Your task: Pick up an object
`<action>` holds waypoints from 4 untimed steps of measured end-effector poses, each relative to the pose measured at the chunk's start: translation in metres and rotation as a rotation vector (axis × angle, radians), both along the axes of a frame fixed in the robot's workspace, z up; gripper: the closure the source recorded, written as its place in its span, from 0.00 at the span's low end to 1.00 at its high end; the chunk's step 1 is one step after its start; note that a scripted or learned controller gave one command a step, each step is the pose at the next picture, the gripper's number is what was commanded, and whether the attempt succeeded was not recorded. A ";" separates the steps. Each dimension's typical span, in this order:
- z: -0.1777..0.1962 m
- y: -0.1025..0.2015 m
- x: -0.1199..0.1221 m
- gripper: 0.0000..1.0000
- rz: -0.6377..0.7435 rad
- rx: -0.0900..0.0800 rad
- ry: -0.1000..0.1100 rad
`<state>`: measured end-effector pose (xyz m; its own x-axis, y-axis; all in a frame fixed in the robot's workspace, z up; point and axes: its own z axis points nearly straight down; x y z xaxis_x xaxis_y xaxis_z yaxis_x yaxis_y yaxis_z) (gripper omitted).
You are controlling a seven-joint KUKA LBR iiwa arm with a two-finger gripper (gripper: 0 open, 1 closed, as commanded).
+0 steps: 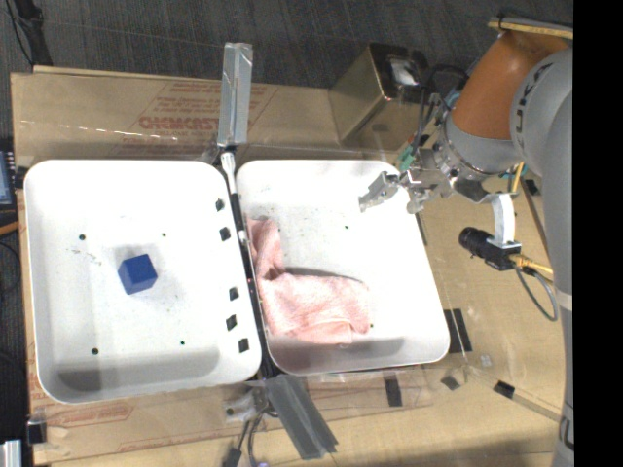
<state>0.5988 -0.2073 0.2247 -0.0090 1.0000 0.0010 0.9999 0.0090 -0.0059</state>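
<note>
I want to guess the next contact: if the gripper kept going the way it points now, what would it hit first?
The gripper points left and downward over the right bin. It would probably meet that bin's bare white floor first, short of the pink cloth, though depth is unclear.

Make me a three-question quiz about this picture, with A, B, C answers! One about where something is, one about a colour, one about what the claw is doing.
1. Where is the cube?
A. In the left bin
B. In the right bin
C. On the cardboard

2. What colour is the cloth?
A. Green
B. Pink
C. Black

3. What is the claw doing?
A. Gripping the cube
B. Lifting the cloth
C. Hanging over the right bin's far corner with nothing in it

Answers:
1. A, it sits on the left bin's floor.
2. B, the crumpled cloth in the right bin is pink.
3. C, the claw is apart from both things.
</note>
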 end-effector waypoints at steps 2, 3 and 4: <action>-0.134 0.092 -0.059 0.00 0.118 0.000 0.000; -0.125 0.092 -0.059 1.00 0.119 0.000 0.002; -0.125 0.091 -0.059 0.00 0.119 -0.001 0.002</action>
